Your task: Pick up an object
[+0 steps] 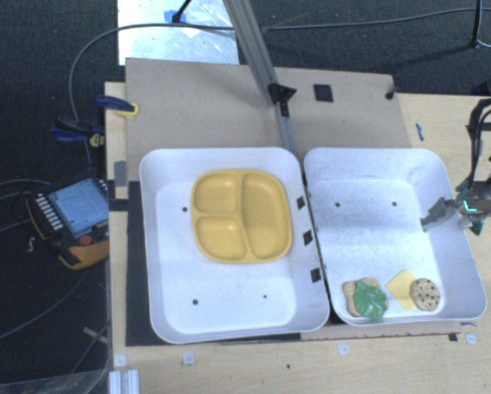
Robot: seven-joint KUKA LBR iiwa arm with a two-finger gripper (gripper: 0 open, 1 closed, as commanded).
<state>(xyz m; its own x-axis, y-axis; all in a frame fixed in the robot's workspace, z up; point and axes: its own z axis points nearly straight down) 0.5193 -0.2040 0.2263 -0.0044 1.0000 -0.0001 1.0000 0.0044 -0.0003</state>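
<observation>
In the right bin [369, 179], three small food items lie in the near corner: a green leafy piece [370, 300] resting on a tan biscuit, a yellow cheese slice [400, 287], and a speckled cookie [426, 294]. A yellow divided plate [241, 216] sits in the left bin [172, 302]. My gripper [436, 215] hangs over the right bin's right rim, well above and to the right of the food items, with nothing seen in it.
A slanted metal pole [250, 39] runs from the top down to the gap between the bins. Black clips [305, 238] join the bins' shared rims. A blue and orange device [73, 212] with cables lies off the bench to the left.
</observation>
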